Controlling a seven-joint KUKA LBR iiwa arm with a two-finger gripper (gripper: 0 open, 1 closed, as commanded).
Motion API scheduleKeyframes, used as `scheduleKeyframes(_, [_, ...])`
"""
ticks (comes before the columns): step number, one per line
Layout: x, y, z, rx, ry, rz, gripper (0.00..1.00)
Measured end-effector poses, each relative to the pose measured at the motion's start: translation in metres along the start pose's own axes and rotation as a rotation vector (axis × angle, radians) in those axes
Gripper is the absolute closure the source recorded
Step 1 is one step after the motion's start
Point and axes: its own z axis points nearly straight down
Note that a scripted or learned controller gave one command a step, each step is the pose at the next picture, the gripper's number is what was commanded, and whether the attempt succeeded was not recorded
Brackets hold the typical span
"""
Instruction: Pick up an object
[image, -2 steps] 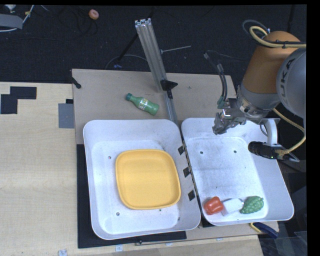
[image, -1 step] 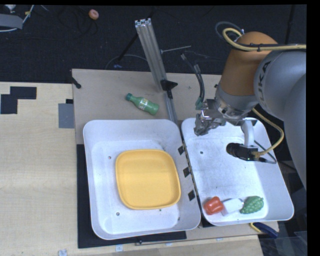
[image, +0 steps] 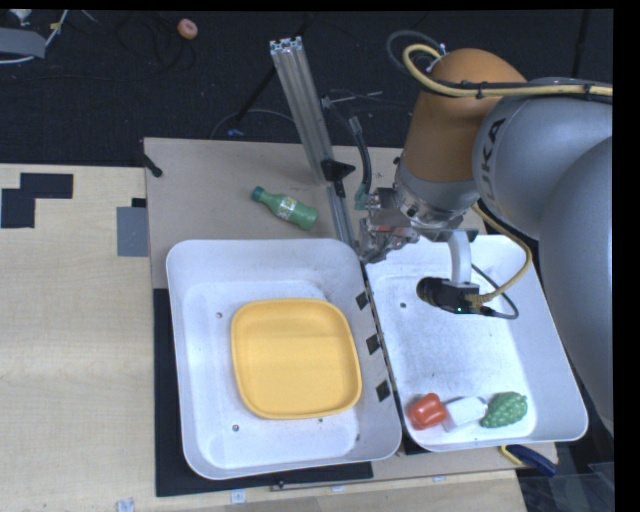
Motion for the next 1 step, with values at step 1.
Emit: scheduleKeyframes(1, [0.056, 0.0017, -0.0098, 0.001, 0.0, 0.0, 1.0])
